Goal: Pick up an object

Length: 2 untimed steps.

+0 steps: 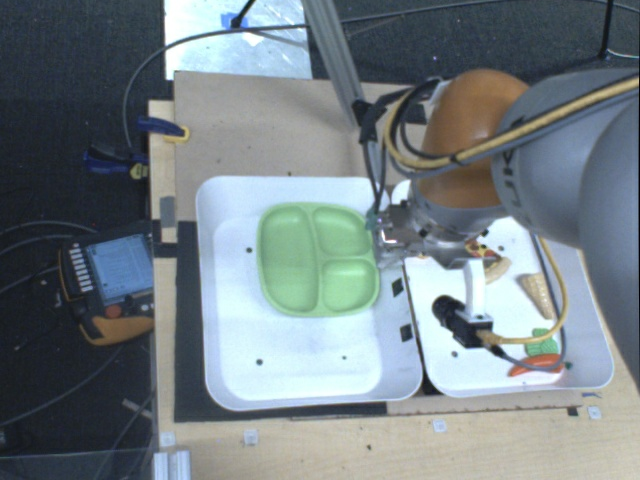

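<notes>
Toward the far right corner of the left bin [290, 363] lies the green divided plate [315, 258], probably light, stiff, slick plastic best pinched at its raised rim, where the gripper [392, 230] hovers, its opening impossible to tell.

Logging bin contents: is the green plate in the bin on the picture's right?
No, the green plate lies in the bin on the left.

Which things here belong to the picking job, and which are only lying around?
For the job: green divided plate in the left bin; tan cone and orange-red piece in the right bin.
Lying about: blue clamps; handheld controller; both outside the bins, at the left.
</notes>
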Each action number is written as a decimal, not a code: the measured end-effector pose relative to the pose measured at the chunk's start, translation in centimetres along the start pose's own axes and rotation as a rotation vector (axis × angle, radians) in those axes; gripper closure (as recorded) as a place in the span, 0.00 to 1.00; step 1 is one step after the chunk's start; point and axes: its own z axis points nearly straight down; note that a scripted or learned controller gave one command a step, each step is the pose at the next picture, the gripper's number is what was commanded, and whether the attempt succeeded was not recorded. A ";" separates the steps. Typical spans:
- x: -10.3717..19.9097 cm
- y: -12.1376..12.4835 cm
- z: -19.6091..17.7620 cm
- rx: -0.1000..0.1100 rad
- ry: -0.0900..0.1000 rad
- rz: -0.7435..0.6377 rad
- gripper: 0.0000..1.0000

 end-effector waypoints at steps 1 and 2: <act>4.7 -3.6 -1.6 -0.001 0.001 -0.001 1.00; 4.4 -3.4 -1.5 -0.002 -0.001 0.005 0.00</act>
